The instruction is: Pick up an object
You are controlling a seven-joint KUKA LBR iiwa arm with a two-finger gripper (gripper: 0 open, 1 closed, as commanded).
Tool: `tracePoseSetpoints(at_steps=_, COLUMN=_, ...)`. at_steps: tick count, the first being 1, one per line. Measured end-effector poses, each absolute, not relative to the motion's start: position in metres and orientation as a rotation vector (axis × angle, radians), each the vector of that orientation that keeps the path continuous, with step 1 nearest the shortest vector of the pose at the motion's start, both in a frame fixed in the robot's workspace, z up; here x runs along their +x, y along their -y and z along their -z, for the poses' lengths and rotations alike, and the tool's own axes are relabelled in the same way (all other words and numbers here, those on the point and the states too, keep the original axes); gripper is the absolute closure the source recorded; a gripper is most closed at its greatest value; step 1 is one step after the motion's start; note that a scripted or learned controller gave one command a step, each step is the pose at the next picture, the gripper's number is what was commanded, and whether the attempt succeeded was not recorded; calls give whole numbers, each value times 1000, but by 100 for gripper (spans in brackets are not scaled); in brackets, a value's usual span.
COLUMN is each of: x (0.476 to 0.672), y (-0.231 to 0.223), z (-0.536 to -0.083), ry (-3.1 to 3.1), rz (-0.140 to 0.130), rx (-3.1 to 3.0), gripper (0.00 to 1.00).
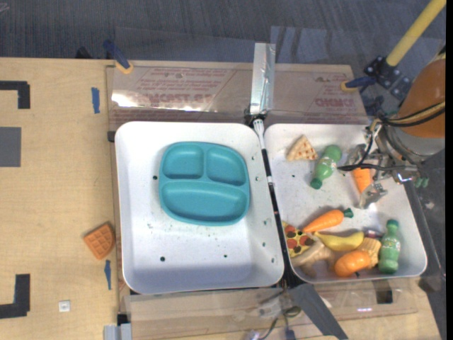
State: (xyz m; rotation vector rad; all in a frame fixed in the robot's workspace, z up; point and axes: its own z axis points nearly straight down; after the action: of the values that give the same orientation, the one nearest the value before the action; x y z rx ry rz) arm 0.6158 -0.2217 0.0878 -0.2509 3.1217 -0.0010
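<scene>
Gripper (369,183) hangs low at the right bin's (417,241) far right; an orange cone-shaped toy (362,179) sits at its fingers, but whether they clamp it cannot be told. Risk: a shallow, off-centre grip could let the tapered toy slip free on lifting.

Light is bright and even, falling from above. The white bins (134,211) look nearly washed out, and glare streaks the clear sheet (184,87) along the table's (49,190) far edge. Shadows are soft and short. Focus is slightly soft overall; the claw (371,179) reads as blurred.
</scene>
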Motion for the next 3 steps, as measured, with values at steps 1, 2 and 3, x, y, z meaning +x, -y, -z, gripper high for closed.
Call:
tracePoseSetpoints(at_steps=1, x=620, y=221, z=-102, ry=-3108, rz=8, rx=-252, gripper=100)
tracePoseSetpoints(at_steps=2, x=620, y=221, z=-101, ry=-3110, rz=7, rx=-252, gripper=0)
tracePoseSetpoints(at_steps=3, x=623, y=221, z=-113, ry=-3101, rz=12, rx=-252, gripper=100)
